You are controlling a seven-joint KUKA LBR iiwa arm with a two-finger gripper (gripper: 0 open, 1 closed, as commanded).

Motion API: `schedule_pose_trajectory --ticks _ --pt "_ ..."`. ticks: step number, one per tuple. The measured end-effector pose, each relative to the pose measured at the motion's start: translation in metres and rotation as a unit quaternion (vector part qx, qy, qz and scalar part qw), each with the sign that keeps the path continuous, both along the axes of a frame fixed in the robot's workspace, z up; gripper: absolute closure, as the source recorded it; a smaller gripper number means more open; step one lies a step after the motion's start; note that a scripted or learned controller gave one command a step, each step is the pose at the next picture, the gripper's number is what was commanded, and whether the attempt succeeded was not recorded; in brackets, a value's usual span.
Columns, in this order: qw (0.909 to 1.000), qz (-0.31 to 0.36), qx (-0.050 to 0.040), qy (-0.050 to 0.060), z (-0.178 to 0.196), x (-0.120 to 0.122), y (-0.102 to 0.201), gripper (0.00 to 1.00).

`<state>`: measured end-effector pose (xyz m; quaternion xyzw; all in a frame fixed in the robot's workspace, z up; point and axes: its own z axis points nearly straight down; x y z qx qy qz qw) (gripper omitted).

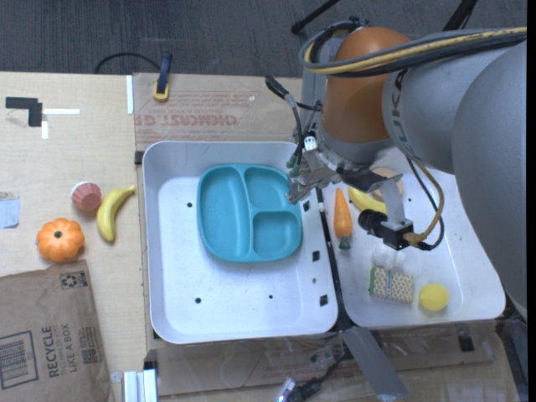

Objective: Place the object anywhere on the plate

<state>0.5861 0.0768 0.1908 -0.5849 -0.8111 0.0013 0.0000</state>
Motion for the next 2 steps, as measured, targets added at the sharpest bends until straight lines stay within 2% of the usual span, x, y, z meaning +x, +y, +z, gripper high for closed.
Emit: schedule_pose_trajectory --ticks 1,2 --pt "0.9825 0.186 0.0006 -0.001 0.001 0.006 0.013 1.00" --pt "0.9856 0.169 -0.0001 -0.001 0.000 0.050 -0.062 1.00"
